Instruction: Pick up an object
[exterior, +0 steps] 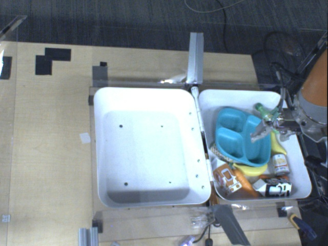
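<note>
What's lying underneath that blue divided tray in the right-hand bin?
A yellow item, perhaps a banana, pokes out below the blue divided tray, beside an orange-and-white packet. How far either runs beneath the tray, or what else lies under it, is covered.

The arm (313, 99) is grey with a broad orange band above the wrist; below it, a darker grey collar leads to a small metallic gripper (266, 124) of pale silvery parts with thin fingers

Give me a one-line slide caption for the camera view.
Gripper over a blue tray in the cluttered right bin.
</note>
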`<state>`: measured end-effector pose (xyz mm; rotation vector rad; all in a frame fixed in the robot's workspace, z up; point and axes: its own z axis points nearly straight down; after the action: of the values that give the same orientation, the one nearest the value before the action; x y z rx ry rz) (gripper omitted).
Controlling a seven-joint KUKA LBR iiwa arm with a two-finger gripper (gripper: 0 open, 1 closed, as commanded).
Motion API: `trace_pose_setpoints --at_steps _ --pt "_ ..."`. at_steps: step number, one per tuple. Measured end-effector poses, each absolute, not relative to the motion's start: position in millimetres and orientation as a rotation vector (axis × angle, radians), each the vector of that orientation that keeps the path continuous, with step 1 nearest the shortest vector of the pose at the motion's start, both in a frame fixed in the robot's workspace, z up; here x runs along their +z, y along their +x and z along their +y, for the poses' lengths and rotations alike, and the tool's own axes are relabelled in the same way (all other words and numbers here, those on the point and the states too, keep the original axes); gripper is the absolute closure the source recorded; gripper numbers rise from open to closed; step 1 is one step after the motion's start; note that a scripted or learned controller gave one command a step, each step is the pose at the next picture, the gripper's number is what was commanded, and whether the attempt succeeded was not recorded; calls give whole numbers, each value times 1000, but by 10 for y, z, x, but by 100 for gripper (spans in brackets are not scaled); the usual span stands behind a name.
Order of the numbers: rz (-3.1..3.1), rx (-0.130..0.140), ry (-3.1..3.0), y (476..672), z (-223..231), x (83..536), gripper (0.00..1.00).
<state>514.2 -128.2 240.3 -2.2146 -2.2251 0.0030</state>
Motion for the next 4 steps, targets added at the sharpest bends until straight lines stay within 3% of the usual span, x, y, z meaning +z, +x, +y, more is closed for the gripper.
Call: trace_pose_setpoints --at_steps 1,2,3,4 --pt "-2459 2 -1953 6038 -1379 1634 0" --pt "-2659 0 -1670 5473 -1988 1219 0" --pt "-2842 -1 -1346 4890 -2071 1308 0" --pt "-2958 -2 -1073 5691 -2065 2892 0"
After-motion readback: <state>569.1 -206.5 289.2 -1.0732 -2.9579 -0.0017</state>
